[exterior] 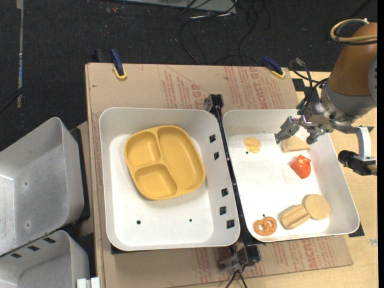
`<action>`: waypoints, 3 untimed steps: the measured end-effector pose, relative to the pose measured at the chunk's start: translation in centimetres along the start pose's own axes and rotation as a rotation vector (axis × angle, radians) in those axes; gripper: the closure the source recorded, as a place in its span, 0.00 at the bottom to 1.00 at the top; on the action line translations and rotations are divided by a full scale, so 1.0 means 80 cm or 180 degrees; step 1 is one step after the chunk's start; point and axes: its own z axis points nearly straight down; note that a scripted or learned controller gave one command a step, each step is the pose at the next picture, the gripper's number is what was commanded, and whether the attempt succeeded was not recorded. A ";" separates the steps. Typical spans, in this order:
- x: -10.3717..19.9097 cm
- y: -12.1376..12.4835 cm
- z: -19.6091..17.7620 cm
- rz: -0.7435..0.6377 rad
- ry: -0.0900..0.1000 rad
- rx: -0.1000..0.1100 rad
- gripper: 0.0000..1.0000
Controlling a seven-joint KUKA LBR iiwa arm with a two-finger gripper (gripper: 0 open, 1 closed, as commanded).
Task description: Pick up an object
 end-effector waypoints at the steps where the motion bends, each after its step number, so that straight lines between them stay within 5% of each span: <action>1: 0.012 -0.005 0.064 0.0000 0.0002 0.0003 0.00; 2: 0.012 -0.003 0.048 0.0001 -0.0003 -0.0017 1.00; 3: 0.017 0.006 -0.022 -0.0013 -0.0003 -0.0014 1.00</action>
